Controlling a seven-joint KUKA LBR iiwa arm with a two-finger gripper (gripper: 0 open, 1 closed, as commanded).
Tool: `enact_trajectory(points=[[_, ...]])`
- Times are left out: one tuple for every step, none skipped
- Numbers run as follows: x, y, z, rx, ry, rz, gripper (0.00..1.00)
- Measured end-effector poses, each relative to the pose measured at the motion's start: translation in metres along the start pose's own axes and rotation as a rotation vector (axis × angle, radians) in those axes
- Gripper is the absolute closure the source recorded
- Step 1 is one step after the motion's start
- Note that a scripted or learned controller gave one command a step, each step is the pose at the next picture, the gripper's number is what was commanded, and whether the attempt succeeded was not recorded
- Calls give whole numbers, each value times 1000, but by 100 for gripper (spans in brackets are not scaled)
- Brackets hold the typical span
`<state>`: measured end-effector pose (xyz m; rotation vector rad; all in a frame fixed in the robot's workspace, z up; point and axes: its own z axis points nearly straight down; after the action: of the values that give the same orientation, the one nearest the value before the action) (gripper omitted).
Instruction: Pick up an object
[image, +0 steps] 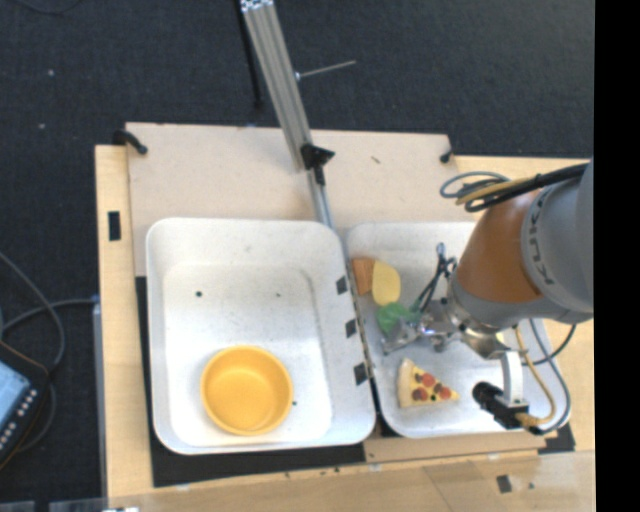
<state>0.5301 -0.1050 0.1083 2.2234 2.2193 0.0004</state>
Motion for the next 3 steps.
enact_trajectory(points=[[-1, 1, -11, -5, 0, 4, 100], [2, -1, -73, -8, -1, -5, 100], [1, 1, -124, -2, -1, -5, 100]])
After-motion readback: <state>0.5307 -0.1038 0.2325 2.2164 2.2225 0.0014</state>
